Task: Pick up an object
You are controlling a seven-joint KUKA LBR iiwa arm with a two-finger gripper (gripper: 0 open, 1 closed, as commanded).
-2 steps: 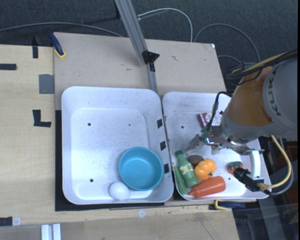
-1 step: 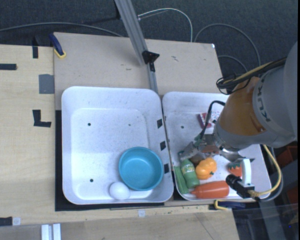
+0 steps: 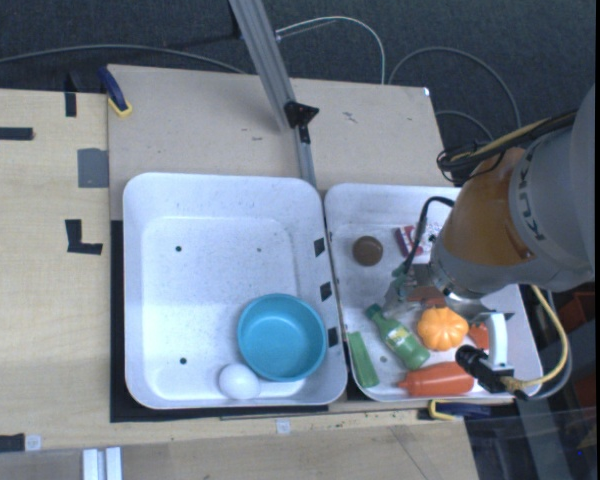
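Green bottle (image 3: 399,337) and orange ball (image 3: 442,328) crowd the claw (image 3: 401,286) — grip state unclear.

A dark grey carpeted floor (image 3: 100,13) fills the far part of the scene, with thin pale cables (image 3: 380,43) looping across it. Nearer lies a tan board (image 3: 210,128), and to its left a light wood bench top (image 3: 35,268) marked with black tape pieces (image 3: 80,238). A grey metal pole (image 3: 265,53) slants over the board. The light is even and soft.
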